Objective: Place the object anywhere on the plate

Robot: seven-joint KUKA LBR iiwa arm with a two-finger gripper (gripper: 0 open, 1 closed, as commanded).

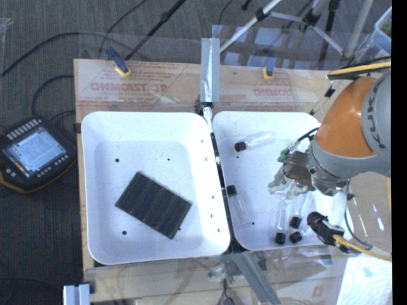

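Camera view: the dark, ribbed rectangular plate lies tilted in the left white bin, while small clear plastic vials with black caps scatter the right white bin. Such a vial probably handles light, stiff and slippery, best pinched across its body. The gripper hangs at right-centre, wrist-hidden; its grip state cannot be told.

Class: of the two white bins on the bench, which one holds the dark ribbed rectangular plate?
The left bin. The dark plate lies in it; the right bin holds small black pieces and clear tubes instead.
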